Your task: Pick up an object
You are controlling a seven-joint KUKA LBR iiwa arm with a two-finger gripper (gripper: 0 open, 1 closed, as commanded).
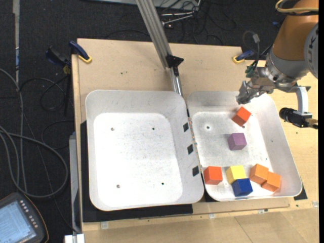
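Gripper: we see the gripper (246, 96) over the far edge of the right bin (283, 135); we cannot tell whether it is spread or pressed together, and nothing shows in its grasp.
Closest block: the orange-red cube (242, 116) lies just beside the gripper, on its near side and a touch left, tilted on the bin floor.
Key relation: we judge the coming move as a short drop toward the near side; the cube has no long axis to favour.
Other blocks: the purple cube (237, 141) sits nearer still; an orange cube (213, 174), yellow cube (235, 173), blue cube (242, 187) and two orange blocks (266, 177) crowd the near edge.
Left bin: the left bin (96, 135) rests alongside on the counter (126, 59).
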